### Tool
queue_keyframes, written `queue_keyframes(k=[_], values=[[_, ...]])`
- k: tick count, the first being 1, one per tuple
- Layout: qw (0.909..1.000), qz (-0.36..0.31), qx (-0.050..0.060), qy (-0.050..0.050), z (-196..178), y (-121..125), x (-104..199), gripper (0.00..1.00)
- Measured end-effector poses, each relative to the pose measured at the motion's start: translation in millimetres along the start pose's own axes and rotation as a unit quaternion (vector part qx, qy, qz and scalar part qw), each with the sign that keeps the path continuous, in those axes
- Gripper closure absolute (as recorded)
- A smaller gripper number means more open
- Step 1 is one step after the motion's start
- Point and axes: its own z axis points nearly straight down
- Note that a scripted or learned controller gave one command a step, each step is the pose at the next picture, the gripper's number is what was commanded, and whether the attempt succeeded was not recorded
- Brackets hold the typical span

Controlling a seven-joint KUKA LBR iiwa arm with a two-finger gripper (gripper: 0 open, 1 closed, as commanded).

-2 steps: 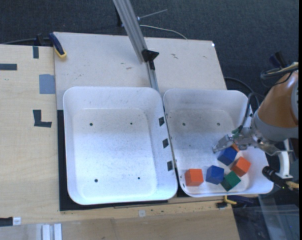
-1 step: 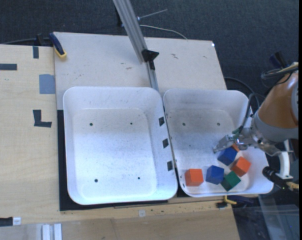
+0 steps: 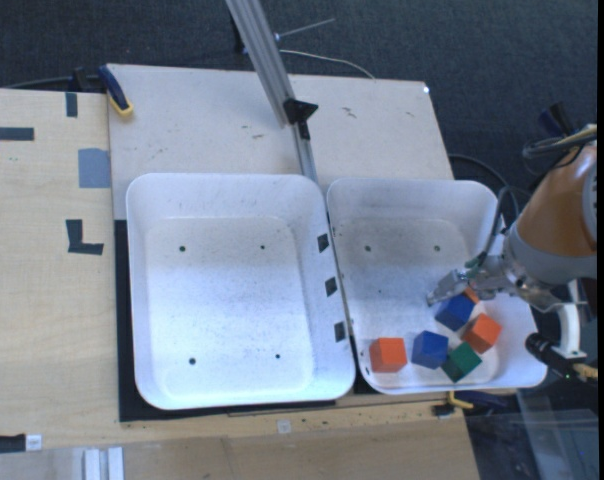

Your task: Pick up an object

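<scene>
camera view looks down at a slant on a pale desk [image 3: 232, 108] bearing two shallow white bins side by side. the left bin [image 3: 142, 268] shows a speckled white floor with a few small dark dots. the right bin [image 3: 402, 198] holds all the blocks, gathered in its near right corner: an orange block [image 3: 387, 354] lies toward the front wall, a blue block [image 3: 430, 349] sits just beside it on its right, a green block [image 3: 463, 361] lies at the front right corner near the rim, a second orange block [image 3: 483, 331] sits just above the green one, and a second blue block [image 3: 455, 312] lies tilted between these and the tool. the grey arm with its orange band [image 3: 562, 213] comes in from the right over the right bin's edge. the tool [image 3: 454, 286] is low inside that bin, its metal fingers pointing left, just above and touching or nearly touching the upper blue block; i cannot tell whether they stand wide or narrow, and no block shows between them. a silver rail [image 3: 267, 58] runs at a slant from the top edge down to the gap between the bins, and a yellow and blue clamp [image 3: 115, 90] sits at the desk's far left corner.
</scene>
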Motion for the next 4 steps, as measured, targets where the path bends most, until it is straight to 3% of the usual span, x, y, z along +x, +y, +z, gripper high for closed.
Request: queue_keyframes(k=[2, 3, 4], values=[[1.0, 0.0, -0.001, -0.001, 1, 0, -1, 0.0], [1.0, 0.0, -0.003, -0.002, -10, 1, -2, 1.0], [1.0, 0.0, -0.002, -0.001, -9, 1, -1, 0.0]])
